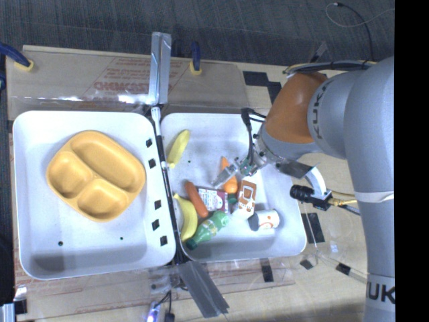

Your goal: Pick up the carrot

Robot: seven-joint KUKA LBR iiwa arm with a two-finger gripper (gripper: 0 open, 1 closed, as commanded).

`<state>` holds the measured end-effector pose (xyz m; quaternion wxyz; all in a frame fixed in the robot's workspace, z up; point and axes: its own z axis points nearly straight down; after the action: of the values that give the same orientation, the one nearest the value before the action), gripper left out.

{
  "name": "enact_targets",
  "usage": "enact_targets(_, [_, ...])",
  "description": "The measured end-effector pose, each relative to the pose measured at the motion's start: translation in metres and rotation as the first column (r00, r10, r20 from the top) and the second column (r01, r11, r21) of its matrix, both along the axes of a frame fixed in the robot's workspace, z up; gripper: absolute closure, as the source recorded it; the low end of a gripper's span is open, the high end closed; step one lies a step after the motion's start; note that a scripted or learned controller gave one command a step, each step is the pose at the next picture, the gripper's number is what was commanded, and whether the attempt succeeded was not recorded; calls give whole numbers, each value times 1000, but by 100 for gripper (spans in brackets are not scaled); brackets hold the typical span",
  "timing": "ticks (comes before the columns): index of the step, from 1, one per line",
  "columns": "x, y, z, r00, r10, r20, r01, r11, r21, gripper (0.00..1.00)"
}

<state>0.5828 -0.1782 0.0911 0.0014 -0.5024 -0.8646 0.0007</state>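
**Right bin: gripper low over clutter, carrot lying free**

Nearest the camera, at the right bin (201, 250) front edge: green bottle (209, 228) lying on its side, beside a yellow banana (187, 217) along the left wall. Just right of those, white cup (265, 221) tipped over.

Mid bin: carrot (196, 199), short orange-red stub, smooth, lying diagonally, upper end toward the divider, lower end touching a small pink-and-white carton (214, 199). Touching the banana on its left. Not between any fingers.

Right of the carton: orange-and-white packet (247, 196) and a small orange piece (231, 186) tucked under the tool.

Gripper (236, 170) down in the bin over that orange piece, near the carrot but apart from it. Finger gap: cannot tell; nothing visibly held.

Farther back: second banana (177, 146) near the divider.

Left bin (27, 200): yellow divided plate (95, 174).
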Motion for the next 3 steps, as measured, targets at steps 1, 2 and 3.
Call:
enact_targets(1, [0,0,10,1000,4,0,-4,1000,0,100])
enact_targets(2, [-11,55,0,990,-144,0,144,990,0,100])
enact_targets(3, [47,63,1,990,-138,2,138,990,0,100])
